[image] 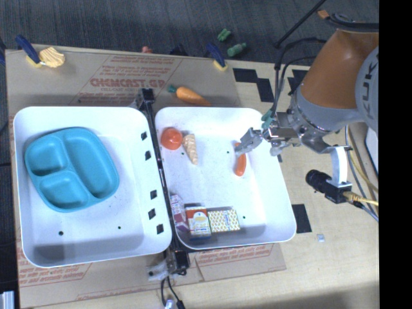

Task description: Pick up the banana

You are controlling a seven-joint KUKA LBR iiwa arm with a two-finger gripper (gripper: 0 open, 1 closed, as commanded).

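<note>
The banana (190, 148) is a short pale, cream-coloured piece lying in the upper left part of the right bin (277, 198), just right of a red tomato (170, 138). My gripper (247, 140) reaches in from the right and hangs over the bin's upper right part, well to the right of the banana. It is directly above the top end of an orange-red sausage-shaped toy (240, 165). Nothing of the banana is near the gripper.
A blue divided plate (71, 167) lies in the left bin (38, 250). Two small food boxes (209, 221) sit at the right bin's front edge. A toy carrot (188, 94) rests on the cardboard behind the bins. Cables and a black fitting (328, 185) lie to the right.
</note>
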